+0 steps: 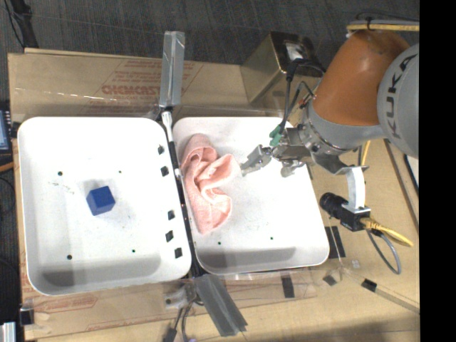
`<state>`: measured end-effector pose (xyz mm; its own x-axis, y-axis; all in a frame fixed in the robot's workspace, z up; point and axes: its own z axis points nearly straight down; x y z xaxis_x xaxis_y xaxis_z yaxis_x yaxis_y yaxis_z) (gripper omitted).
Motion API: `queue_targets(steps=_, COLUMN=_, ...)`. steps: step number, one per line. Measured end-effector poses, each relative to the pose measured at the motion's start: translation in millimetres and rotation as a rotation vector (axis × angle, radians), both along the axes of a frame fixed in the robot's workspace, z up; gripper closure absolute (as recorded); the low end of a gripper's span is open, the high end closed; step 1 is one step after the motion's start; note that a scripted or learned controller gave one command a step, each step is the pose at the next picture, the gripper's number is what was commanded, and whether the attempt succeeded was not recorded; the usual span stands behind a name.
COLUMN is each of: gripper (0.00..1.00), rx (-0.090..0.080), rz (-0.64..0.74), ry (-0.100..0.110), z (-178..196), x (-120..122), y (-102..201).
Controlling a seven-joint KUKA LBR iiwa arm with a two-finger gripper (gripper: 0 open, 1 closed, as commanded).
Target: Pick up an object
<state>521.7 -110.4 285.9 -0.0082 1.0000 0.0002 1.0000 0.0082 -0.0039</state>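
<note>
Two white bins sit side by side; a pink cloth (207,182) lies crumpled in the right bin (285,226), against its left wall. The gripper (251,164) reaches in from the cloth's right, tip just beside the cloth's upper right edge; can't tell if fingers are spread or pinched. A blue cube (101,199) sits in the left bin (57,248), well left of the cloth.

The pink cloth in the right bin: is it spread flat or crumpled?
Crumpled. The pink cloth lies bunched with raised folds and ridges along the left wall of the right bin, not laid flat.
</note>
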Motion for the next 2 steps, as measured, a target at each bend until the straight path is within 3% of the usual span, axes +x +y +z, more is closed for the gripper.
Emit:
queue_targets(steps=1, gripper=0.0, rx=0.001, rz=0.053, ry=0.003, z=-169, x=21, y=3)
queue_targets(steps=2, gripper=0.0, rx=0.001, rz=0.039, ry=0.0, z=-191, x=7, y=-3)
